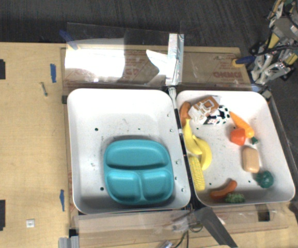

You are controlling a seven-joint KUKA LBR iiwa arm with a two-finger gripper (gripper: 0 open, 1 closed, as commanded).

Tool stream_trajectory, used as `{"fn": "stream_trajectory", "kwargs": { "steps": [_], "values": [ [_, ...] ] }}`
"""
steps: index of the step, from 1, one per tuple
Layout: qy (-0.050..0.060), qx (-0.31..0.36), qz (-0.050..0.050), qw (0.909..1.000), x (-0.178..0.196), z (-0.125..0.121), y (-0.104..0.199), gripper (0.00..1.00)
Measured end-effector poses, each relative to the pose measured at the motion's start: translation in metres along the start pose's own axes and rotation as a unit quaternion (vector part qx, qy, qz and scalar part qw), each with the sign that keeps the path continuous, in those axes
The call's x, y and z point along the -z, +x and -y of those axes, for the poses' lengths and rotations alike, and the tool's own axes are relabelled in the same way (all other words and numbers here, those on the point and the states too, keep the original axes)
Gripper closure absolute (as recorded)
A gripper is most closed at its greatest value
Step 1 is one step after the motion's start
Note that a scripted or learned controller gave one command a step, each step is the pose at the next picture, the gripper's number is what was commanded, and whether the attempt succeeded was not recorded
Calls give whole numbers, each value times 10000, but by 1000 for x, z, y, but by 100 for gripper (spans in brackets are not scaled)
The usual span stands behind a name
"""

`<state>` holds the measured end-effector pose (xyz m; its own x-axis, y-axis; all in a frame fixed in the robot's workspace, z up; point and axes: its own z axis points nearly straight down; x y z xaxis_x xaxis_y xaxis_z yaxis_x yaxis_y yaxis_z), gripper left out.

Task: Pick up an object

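The right bin [275, 138] holds several toy foods. A yellow banana [198, 144] and a corn cob [197, 173] lie along its left wall. An orange carrot [240, 120], a red-orange piece [237, 136], a tan roll [251, 159] and a dark green ball [265, 179] sit on its right side. A red sausage [223, 188] and a small green piece [235, 198] lie at the front. A brown-and-white carton with cow spots [209, 111] rests at the back. My gripper [270, 68] hangs above and behind the bin's back right corner, apart from every object.
The left bin [87, 118] bears a teal divided plate [137, 170] in its front half. A clear plastic sheet [138, 61] and an upright divider [174, 58] stand behind the bins. Cables [257, 48] trail beside the arm at the upper right.
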<state>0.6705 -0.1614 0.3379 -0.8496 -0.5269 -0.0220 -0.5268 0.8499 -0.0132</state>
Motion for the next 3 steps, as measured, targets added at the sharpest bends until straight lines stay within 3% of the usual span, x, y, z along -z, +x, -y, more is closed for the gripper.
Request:
{"fn": "stream_trajectory", "kwargs": {
  "steps": [1,2,3],
  "values": [
    [-79,333,-91,9994,-72,-28,-11,100],
    [-34,1058,-47,9944,-26,-17,4,100],
    [-8,1046,1,9945,-13,-16,1,100]
  ]
}}
